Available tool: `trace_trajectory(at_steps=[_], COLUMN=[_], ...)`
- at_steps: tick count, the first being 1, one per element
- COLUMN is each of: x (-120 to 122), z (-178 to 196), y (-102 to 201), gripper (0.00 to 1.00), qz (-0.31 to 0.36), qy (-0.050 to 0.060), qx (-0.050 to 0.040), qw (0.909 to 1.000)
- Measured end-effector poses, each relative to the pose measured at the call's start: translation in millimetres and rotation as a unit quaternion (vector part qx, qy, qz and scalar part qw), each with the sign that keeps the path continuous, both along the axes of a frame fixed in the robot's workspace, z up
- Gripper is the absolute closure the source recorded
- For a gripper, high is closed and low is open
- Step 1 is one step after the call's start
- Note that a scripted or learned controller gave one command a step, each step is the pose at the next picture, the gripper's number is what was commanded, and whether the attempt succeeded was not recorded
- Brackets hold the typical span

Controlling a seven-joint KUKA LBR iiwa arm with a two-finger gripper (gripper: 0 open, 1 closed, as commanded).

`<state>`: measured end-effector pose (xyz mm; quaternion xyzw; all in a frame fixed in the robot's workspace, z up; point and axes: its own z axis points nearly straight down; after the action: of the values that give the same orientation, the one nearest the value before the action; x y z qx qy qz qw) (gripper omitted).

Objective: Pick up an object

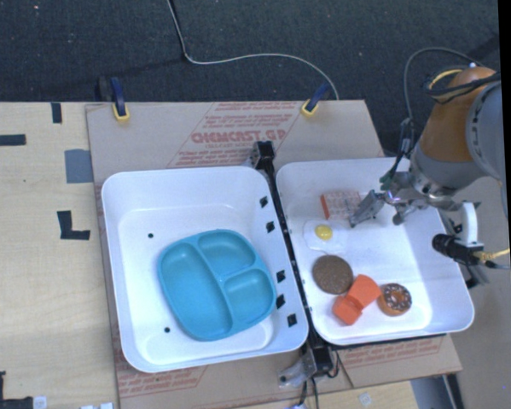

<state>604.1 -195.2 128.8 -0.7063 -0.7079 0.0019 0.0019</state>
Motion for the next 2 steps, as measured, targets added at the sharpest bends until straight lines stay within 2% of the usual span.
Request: trace_trajectory(at_steps=[1, 2], x=[0.2, 1.8], z=[-46.0, -32.1], y=[0.6, 0.1], gripper=[0.00, 1.00], qz=[0.000, 0.000], qy=[-0.002, -0.005], qx=[-0.0011, -0.0023], qw=[1.0000, 1.0000])
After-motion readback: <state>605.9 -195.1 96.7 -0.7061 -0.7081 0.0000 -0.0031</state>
